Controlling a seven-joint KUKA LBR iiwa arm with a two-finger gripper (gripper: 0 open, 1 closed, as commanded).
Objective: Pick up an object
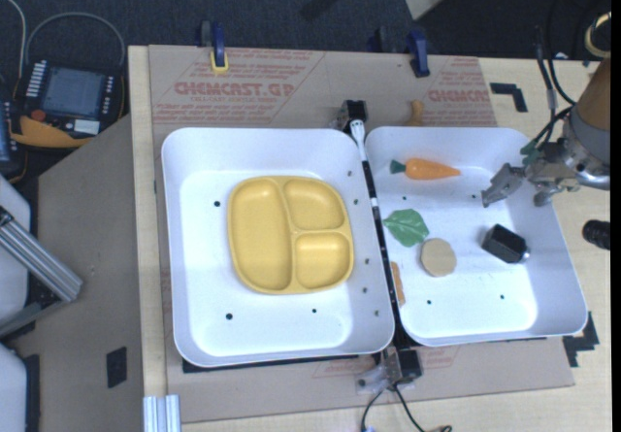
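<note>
Gripper [506, 189] over right bin [543, 318], fingers spread, holding nothing. Black block [505, 244] just below it; carrot [431, 169] to its left.

Four small things lie in the right bin [543, 318]. An orange toy carrot [431, 169] with a green top lies flat near the far side, its tip pointing right. A green leaf [406, 226] lies lower down — just beside a round tan cookie [438, 258]. A small black block [505, 244] sits apart, further right, turned at a slant.
</note>
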